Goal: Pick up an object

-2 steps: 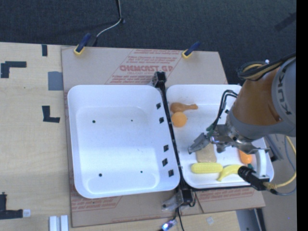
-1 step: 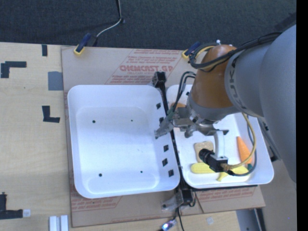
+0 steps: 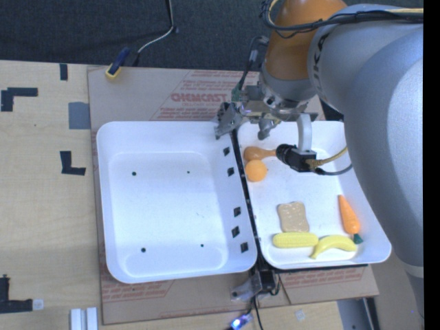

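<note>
My gripper (image 3: 276, 125) hangs below the orange wrist band, over the far left corner of the right bin (image 3: 375, 253). Just beneath and in front of it lie two orange pieces: an elongated one (image 3: 252, 153) and a round one (image 3: 256, 172), both close to the divider between the bins. Farther forward in the same bin sit a tan cracker-like square (image 3: 293, 216), a yellow corn cob (image 3: 295, 240), a banana (image 3: 335, 245) and a carrot (image 3: 349, 214). Nothing visibly hangs from the gripper.
The left bin (image 3: 110, 143) sits beside the right one, their rims meeting at a strip with black clips (image 3: 237, 212). A black fitting with a cable (image 3: 297, 159) juts out beside the gripper. The arm's grey body covers the right side.
</note>
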`<action>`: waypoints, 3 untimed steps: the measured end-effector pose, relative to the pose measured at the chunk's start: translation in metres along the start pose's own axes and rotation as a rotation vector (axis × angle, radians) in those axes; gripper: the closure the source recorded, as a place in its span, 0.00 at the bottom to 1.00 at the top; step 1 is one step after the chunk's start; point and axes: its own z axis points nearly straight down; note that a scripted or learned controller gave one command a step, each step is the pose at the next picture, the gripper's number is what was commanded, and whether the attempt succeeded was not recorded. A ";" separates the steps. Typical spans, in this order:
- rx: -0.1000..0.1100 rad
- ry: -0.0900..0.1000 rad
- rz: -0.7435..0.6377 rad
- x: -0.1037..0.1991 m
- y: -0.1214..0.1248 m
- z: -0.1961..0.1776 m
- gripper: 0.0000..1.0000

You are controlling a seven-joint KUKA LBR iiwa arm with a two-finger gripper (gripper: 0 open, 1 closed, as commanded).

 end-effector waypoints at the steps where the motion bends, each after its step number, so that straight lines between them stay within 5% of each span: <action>1: 0.015 -0.002 0.004 -0.015 0.034 0.058 0.00; 2: 0.007 0.003 -0.004 0.057 0.035 0.011 0.00; 3: 0.012 0.002 -0.004 0.132 0.034 0.020 0.00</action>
